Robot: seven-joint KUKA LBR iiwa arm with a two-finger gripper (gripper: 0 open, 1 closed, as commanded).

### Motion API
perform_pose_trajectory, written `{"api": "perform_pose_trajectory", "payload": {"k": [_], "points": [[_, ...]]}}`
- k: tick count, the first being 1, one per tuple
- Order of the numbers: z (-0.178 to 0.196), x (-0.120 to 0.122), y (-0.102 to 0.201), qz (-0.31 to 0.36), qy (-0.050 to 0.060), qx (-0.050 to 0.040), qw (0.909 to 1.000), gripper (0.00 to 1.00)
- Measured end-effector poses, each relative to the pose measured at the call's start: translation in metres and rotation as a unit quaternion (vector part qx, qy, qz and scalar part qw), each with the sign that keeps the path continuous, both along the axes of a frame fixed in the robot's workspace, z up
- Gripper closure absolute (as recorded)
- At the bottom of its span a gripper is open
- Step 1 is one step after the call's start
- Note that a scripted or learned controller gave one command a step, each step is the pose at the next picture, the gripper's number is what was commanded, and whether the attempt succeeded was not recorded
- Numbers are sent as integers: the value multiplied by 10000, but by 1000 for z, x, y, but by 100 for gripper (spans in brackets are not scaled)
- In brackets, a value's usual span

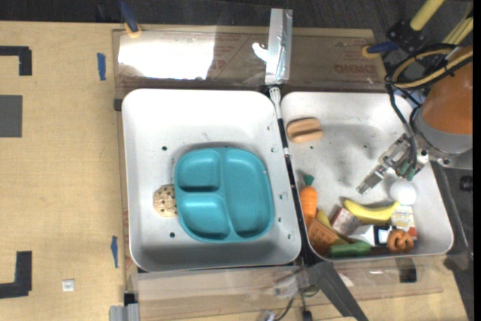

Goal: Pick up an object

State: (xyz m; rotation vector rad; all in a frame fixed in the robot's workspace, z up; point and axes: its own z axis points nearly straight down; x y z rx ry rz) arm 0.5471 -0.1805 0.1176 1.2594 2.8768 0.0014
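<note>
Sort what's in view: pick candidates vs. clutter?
In play, right bin:
pincer
banana
carrot
hot dog bun
white ball
green vegetable

Lying about, left bin:
teal divided tray
cookie

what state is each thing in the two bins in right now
teal divided tray: upright, lying flat in the left bin
cookie: lying against the tray's left edge
toy burger: apart from the pile, near the right bin's top left corner
toy carrot: lying by the divider
toy banana: resting on the pile
gripper: above the right bin, holding nothing visible
</note>
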Motion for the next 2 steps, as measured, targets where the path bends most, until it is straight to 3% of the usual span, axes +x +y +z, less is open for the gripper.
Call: {"api": "perform_pose_trajectory", "payload": {"k": [1,2], "points": [[11,-47,19,1764,-8,-3,9843,0],[55,-20,40,2624,-29,-15,9650,0]]}}
